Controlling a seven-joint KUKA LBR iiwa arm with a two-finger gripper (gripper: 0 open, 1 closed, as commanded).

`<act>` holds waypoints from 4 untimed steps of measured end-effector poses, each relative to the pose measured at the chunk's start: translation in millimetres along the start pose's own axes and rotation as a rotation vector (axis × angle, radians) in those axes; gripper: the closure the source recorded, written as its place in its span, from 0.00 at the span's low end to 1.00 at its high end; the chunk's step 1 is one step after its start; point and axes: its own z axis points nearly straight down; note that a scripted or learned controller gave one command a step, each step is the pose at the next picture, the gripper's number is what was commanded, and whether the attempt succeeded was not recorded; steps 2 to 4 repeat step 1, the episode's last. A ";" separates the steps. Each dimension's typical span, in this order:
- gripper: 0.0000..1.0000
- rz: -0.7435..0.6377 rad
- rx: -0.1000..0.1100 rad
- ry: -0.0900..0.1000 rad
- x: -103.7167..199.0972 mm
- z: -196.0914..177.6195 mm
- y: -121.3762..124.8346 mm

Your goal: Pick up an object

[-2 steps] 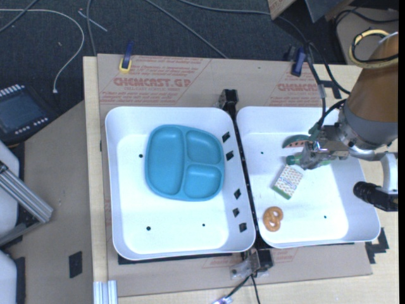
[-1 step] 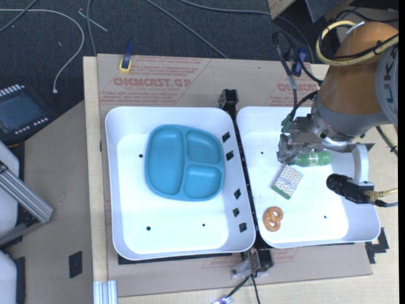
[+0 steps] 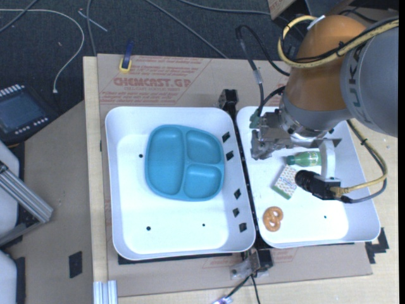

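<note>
One small green bottle (image 3: 302, 159), seemingly on its side, hand (image 3: 262, 145) beside.

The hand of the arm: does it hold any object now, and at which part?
It cannot be told. The hand hangs over the right bin, left of the green bottle; nothing visible shows between its fingers.

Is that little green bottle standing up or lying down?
Lying down: the green bottle rests on its side in the right bin.

Two white bins (image 3: 126, 233); one blue divided plate (image 3: 185, 162); one pretzel (image 3: 273, 218); one green bottle (image 3: 302, 159); one checkered sponge (image 3: 285, 183).
</note>
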 end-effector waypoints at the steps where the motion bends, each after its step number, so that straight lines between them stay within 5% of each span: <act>1: 1.00 0.000 0.000 0.000 53.8 0.6 11.0; 4: 1.00 0.000 0.000 0.000 53.8 0.6 11.0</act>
